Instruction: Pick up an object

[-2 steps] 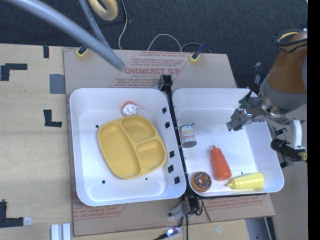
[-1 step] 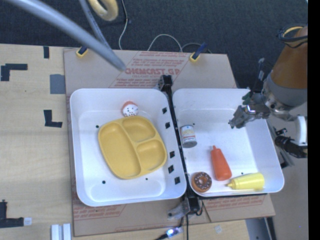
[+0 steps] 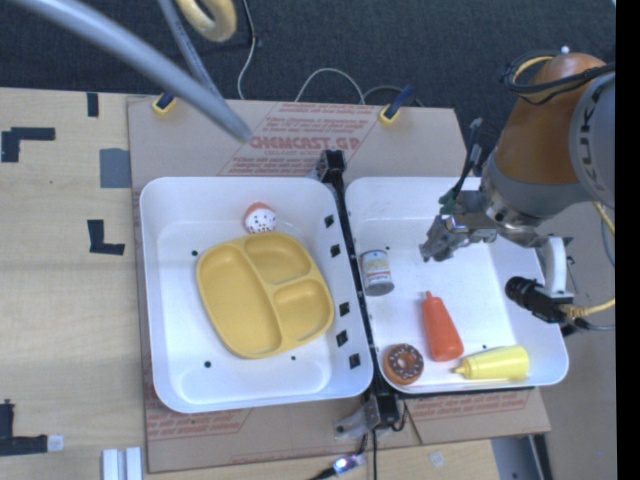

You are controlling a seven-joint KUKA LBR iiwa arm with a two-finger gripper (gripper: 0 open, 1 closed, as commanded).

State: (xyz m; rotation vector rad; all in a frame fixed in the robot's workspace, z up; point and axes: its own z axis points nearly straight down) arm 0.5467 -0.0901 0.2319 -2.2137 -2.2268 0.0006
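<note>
1. Your tool (image 3: 440, 247) hangs over the right bin (image 3: 520, 383); I cannot tell its state, so a grab may miss.
2. The can (image 3: 376, 271), just left of the tool, could roll.
3. The carrot (image 3: 439, 326) below the can may slip.
4. The far plate (image 3: 264, 296) is too flat.

The divided plastic plate (image 3: 265, 295) is mustard yellow. Beside it, the small round ball (image 3: 260, 219) is white with red on top and dark speckles. The squeeze bottle (image 3: 440, 328) is orange-red; the other bottle (image 3: 495, 363) is bright yellow. The doughnut (image 3: 404, 363) is brown with pale flecks. The small can (image 3: 377, 271) is silvery grey with a white label. Both shallow bins (image 3: 165, 268) are white.
</note>
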